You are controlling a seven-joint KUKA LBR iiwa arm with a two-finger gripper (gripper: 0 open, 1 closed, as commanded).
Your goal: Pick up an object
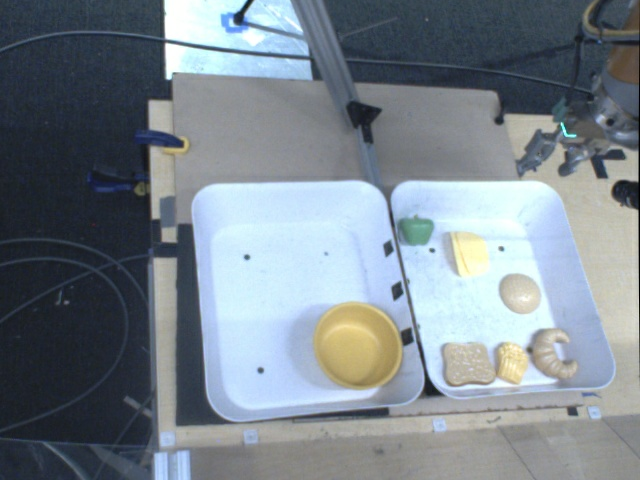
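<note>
In the right bin (580, 258) I see the things to pick from: a green pepper (416, 230) at its near-left corner, a yellow cheese wedge (468, 253) beside it, a round bun (520, 293), a slice of toast (468, 363), a small yellow waffle piece (511, 362) and a croissant (554, 353) along the front wall. The hand (560, 153) hangs at the view's right, beyond the bin's far right corner, well apart from all of them and above the desk (300, 128). Its two fingers look spread, with nothing between them. The wrist reaches in from the right edge, tilted leftward. In the left bin (230, 268) sits a yellow bowl (358, 343).
</note>
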